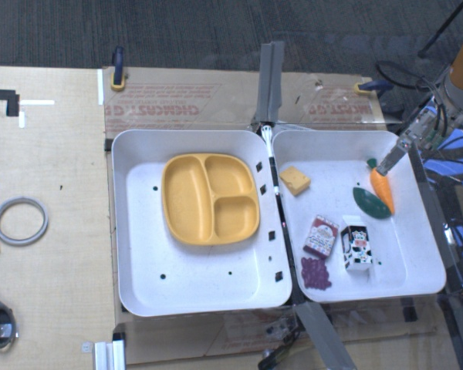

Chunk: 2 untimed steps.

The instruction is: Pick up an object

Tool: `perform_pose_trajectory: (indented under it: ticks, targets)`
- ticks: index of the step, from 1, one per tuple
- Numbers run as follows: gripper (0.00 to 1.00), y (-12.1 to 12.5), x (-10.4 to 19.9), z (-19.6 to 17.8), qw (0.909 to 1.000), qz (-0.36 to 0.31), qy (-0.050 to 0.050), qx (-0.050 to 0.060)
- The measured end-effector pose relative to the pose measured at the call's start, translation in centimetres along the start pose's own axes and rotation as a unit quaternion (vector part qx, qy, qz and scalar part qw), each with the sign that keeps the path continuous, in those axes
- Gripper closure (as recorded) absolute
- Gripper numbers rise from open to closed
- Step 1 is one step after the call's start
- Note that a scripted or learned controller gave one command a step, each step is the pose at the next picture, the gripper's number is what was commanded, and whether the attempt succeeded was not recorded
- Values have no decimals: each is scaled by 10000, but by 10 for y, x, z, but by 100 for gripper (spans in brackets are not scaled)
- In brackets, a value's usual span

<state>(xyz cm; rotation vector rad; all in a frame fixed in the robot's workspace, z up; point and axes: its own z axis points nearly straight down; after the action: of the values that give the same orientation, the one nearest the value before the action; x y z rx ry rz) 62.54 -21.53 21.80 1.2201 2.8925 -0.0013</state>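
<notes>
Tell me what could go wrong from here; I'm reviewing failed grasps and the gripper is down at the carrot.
1. The gripper meets the carrot at its top end, not its middle, so a grasp there may let the tapered toy pivot or slip out.
2. The dark green piece lies against the carrot; a closing or lifting move could drag or knock it.
3. Both sit near the right bin's far side wall, leaving little room for the fingers.

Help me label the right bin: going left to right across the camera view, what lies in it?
Cheese wedge → purple grapes → red packet → milk carton → green leaf → carrot.
</notes>
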Motion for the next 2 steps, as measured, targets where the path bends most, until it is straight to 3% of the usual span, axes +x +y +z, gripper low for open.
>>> perform_pose_trajectory:
  ticks: [1, 2]
  targets:
    - [0, 8, -17, 98, 9885, 1510, 3, 3]
    - [100, 9, -17, 88, 9887, 1496, -18, 0]
